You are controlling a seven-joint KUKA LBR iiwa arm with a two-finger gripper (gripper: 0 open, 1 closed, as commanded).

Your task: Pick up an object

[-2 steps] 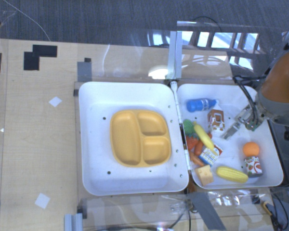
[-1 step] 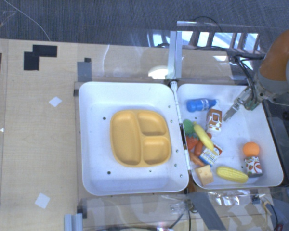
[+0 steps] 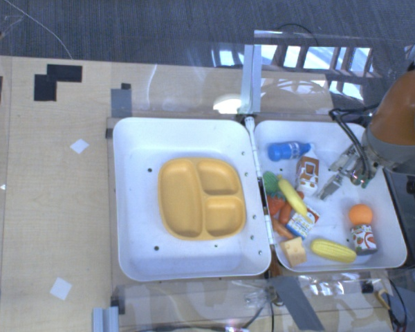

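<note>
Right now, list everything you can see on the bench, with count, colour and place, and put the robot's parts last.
Bins: 2, white, side by side; left bin, right bin.
Divided plate: 1, yellow, left bin centre.
Bottle: 1, blue, right bin, far end.
Small carton: 1, brown and white, below the bottle.
Banana: 1, yellow, right bin's left side.
Corn: 1, yellow, near edge.
Orange ball: 1, orange, right side.
Arm: 1, grey, orange band, from the right.
Gripper: 1, metallic, over the right bin.

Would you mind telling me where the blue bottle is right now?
The blue bottle lies on its side near the far edge of the right bin, just above the small carton.
</note>
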